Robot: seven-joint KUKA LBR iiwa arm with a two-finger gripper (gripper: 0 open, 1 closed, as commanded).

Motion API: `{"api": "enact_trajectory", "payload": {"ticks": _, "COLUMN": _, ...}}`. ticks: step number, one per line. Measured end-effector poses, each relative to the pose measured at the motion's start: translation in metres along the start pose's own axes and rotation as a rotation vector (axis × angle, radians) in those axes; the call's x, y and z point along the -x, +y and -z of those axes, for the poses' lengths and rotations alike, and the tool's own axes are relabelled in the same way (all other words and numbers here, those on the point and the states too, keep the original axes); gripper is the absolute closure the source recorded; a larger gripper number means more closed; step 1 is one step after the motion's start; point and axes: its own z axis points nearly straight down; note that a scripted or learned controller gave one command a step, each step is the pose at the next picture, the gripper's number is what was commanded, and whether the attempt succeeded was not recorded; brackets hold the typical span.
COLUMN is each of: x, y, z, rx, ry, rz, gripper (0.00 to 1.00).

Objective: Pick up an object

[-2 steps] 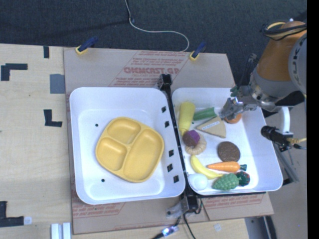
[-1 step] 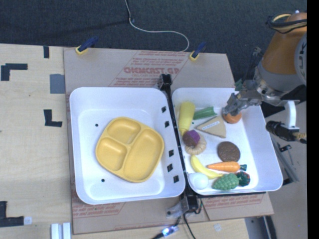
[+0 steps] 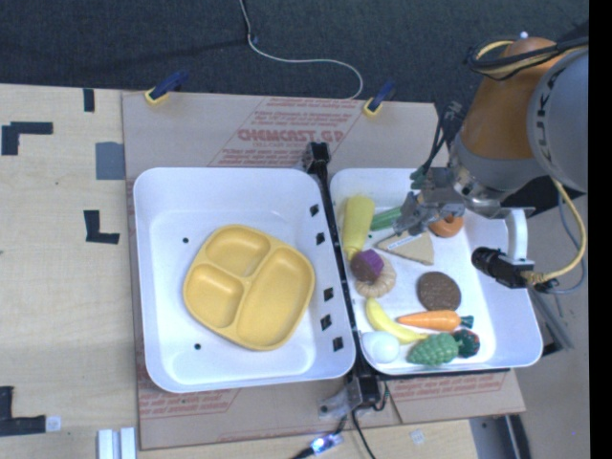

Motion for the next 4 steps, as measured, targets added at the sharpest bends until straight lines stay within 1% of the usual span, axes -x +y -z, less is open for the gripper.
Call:
{"api": "enact_trajectory", "payload": {"ticks": 1, "x": -0.048, "y": -0.022, "z": 0.011, "rx": 0.000, "ry": 0.001, "rz": 0.001, "gripper": 1.00}}
{"api": "enact_trajectory", "payload": {"ticks": 2, "x": -0.098, "y": -0.036, "z": -0.003, "rx": -0.001, "ry": 0.000, "rz": 0.001, "gripper": 1.00}}
{"api": "enact_trajectory", "payload": {"ticks": 3, "x": -0.110, "y": -0.039, "z": 0.017, "rx": 0.002, "ry": 0.000, "rz": -0.002, "gripper": 1.00}}
{"api": "enact_trajectory", "payload": {"ticks": 4, "x": -0.111, "y": -0.042, "z": -0.004, "rx": -0.001, "ry": -0.002, "rz": -0.003, "gripper": 1.00}}
